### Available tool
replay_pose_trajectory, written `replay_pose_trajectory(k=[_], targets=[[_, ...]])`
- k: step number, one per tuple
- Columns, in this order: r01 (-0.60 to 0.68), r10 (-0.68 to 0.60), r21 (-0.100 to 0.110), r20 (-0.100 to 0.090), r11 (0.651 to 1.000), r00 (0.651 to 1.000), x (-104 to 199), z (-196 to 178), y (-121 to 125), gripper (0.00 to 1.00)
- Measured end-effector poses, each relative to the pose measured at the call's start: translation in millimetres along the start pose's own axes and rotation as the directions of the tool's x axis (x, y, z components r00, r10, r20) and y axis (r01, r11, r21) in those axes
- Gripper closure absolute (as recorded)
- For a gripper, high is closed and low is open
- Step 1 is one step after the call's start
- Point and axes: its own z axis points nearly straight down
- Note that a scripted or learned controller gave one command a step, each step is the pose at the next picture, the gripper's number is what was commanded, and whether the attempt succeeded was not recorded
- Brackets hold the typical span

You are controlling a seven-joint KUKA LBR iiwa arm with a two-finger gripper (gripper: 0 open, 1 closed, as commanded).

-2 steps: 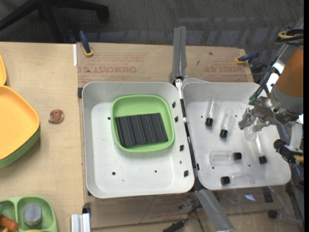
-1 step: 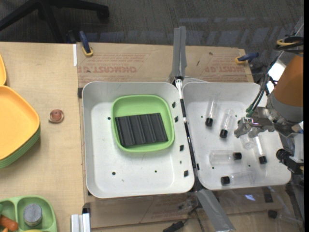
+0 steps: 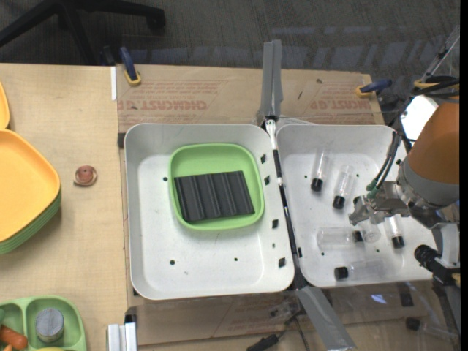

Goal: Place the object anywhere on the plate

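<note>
The claw (image 3: 368, 214) is hovering low at the right of the frame over the right bin (image 3: 300, 196), and whether it is released or clenched I cannot tell. Clear vials (image 3: 341, 187) with black caps are lying scattered around it, one just beside its tip. They are looking light, stiff, slippery and likely fragile, so gripping across the mid-body seems wisest. The green plate (image 3: 216, 159), carrying a dark ribbed mat (image 3: 217, 196), is sitting in the left bin (image 3: 146, 218) at centre frame on the table (image 3: 73, 254)
</note>
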Motion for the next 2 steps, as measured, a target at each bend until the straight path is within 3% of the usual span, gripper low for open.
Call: replay_pose_trajectory(k=[1,2], targets=[[0.050,-0.050,-0.002,0.001,0.999,0.999,42.8,-33.1,-3.9,1.00],[0.174,-0.174,0.000,0.001,0.985,0.985,71.7,-13.6,16.3,1.00]])
